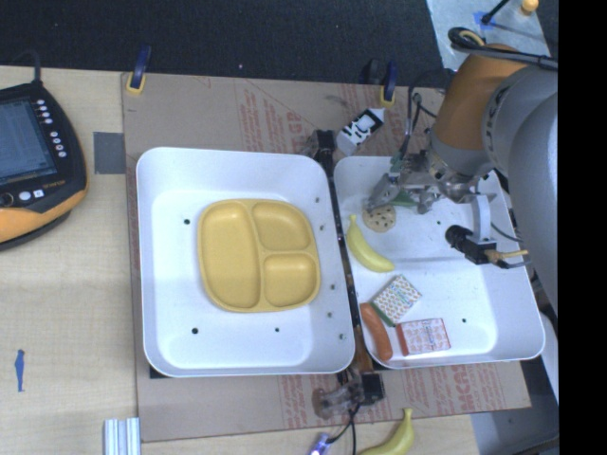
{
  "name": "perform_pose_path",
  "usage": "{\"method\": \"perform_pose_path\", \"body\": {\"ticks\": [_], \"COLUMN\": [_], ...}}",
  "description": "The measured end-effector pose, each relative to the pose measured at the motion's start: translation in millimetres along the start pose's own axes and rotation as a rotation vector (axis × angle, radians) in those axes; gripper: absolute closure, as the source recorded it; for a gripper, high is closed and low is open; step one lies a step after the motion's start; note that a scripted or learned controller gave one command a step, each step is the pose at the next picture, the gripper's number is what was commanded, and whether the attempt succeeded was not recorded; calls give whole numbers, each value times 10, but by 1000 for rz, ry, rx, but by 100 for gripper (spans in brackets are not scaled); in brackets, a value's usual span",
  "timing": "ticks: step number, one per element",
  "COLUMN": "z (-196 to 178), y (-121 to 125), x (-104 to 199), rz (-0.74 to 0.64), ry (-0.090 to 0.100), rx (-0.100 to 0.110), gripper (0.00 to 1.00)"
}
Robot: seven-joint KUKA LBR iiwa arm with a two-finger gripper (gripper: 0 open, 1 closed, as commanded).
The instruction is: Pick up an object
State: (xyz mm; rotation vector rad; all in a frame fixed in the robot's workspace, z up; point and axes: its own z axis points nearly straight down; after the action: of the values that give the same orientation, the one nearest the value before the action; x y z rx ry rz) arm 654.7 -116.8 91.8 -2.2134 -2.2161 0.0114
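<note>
The tool [403,195] hangs low over the back left corner of the right bin [493,335], a clump of grey metal under the arm's orange band. From this angle there's no telling how far open it is, and nothing can be seen gripped in it. Right in front of it, close enough that the two nearly meet in the view, a round cookie [381,219] sits on the bin floor.

A bit nearer the camera, a yellow banana [368,250] lies slanted along the bin's left wall. Toward the front there's a small green-patterned packet [396,299] turned like a diamond, and just past it a red and white card [423,336] lying flat. Left of the card, tucked against the wall, is an orange-red sausage [377,332].

The left bin [237,164] sits right up against the right one and holds a yellow divided plate [258,254] with three compartments, roughly in the middle.

Both bins rest on a brown cardboard sheet [237,112], which has blue clamps [139,69] along its back edge. A small black-and-white thing [360,128] lies behind the gap between the bins; it's too small to make out what it is. A second banana [394,436] lies outside the bins at the front of the desk [66,330], and a teach pendant [33,159] with an orange rim sits off at the far left.
</note>
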Motion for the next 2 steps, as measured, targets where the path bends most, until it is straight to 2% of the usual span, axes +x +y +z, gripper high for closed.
{"method": "perform_pose_path", "body": {"ticks": [1, 2], "z": [13, -2], "y": [-4, 14], "x": [123, -98], "rz": [-1, -1], "ry": [0, -1], "rx": [1, -9], "gripper": [0, 0]}}
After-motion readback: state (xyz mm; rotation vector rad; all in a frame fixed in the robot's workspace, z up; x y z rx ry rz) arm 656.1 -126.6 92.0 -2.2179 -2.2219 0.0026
